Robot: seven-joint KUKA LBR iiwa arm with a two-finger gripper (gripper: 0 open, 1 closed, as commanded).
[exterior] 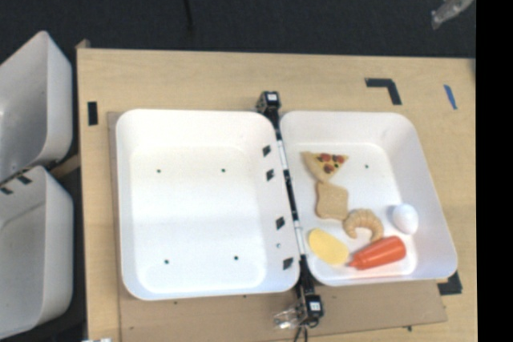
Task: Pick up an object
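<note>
Well apart: carrot (378,252), claw (454,1).

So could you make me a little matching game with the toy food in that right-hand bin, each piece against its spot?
Things:
1. pizza slice
2. egg
3. carrot
4. croissant

Places:
A. at the bin's near edge, right of the yellow piece
B. farthest back in the group
C. between the toast and the carrot
D. farthest right, a white ball

Pairs: 1-B, 2-D, 3-A, 4-C
</note>
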